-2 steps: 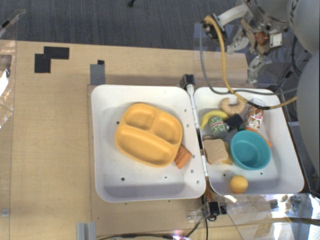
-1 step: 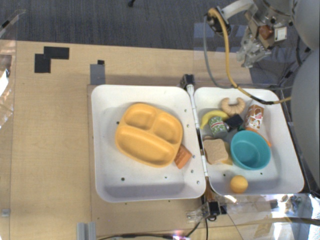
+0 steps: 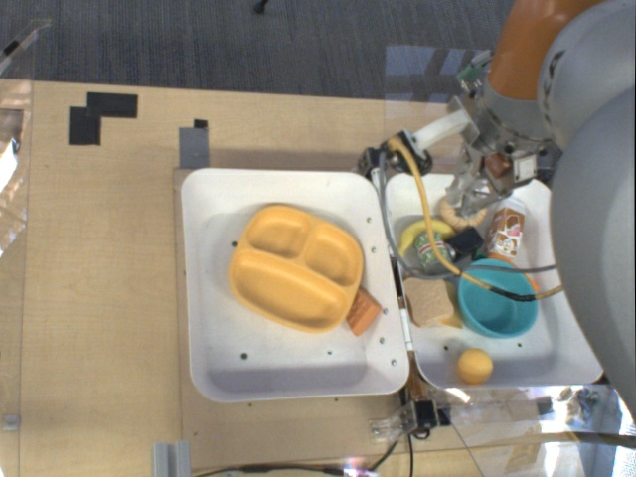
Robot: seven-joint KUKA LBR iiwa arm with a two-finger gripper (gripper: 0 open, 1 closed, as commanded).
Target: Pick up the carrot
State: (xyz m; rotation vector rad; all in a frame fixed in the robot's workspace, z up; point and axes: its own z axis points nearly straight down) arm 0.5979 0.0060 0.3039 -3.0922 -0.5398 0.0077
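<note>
An orange wedge-shaped piece [image 3: 363, 313], which looks like the carrot, lies in the left bin [image 3: 288, 376] against the lower right edge of a yellow divided plate [image 3: 296, 266]. My gripper [image 3: 475, 195] hangs over the back of the right bin [image 3: 542, 361], well to the right of and beyond that orange piece. It sits just above a green and yellow can [image 3: 425, 244] and beside a small printed carton [image 3: 508, 234]. Cables and the wrist hide what lies directly under it.
The right bin also holds a teal bowl [image 3: 499, 301], a slice of bread [image 3: 429, 302] and a yellow-orange ball [image 3: 475, 366]. A yellow cable [image 3: 425, 202] loops down from the arm across this bin. The raised rim between the bins [image 3: 395, 286] separates the gripper from the plate.
</note>
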